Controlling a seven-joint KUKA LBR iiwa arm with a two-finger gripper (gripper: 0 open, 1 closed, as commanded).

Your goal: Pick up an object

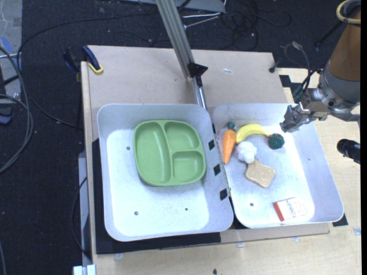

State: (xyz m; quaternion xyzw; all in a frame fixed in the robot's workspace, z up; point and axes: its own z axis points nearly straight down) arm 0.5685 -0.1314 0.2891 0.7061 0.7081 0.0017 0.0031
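Beside and just below the dark two-finger pincer [291, 123], whose opening cannot be told, lies a small dark-green rounded toy [276, 141] in the right shallow white bin [321, 176], unlifted; grasp and raise judged still outstanding.

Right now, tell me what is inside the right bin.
The right bin holds a carrot, banana, white ball, dark green ball, toast slice and small red-and-white box. Anything beneath them is hidden.

Green divided plate [170, 152] lies in the left bin [114, 211] — black cables [40, 33] around the bench.
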